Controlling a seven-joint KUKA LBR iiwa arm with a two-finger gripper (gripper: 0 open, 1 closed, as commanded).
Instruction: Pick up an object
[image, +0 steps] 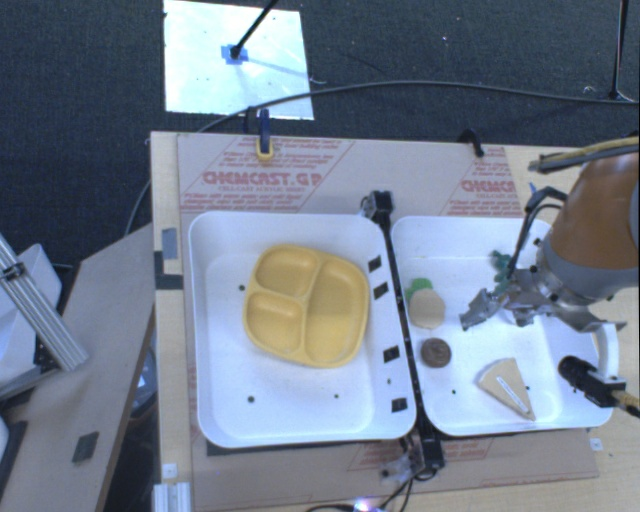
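Hovering over the right bin (455, 240), the gripper (478, 312) shows jaws I cannot tell open or closed. Just below lie a small brown round piece (435, 351) and a tan wedge (505, 386); both look light and stiff, best pinched across their flat sides

Red lettering reading "CHEMCAST GP" stands on the tan protective sheet (300, 170) along the far side, behind the left bin (215, 330); it repeats, partly cut off, behind the right bin (450, 235).
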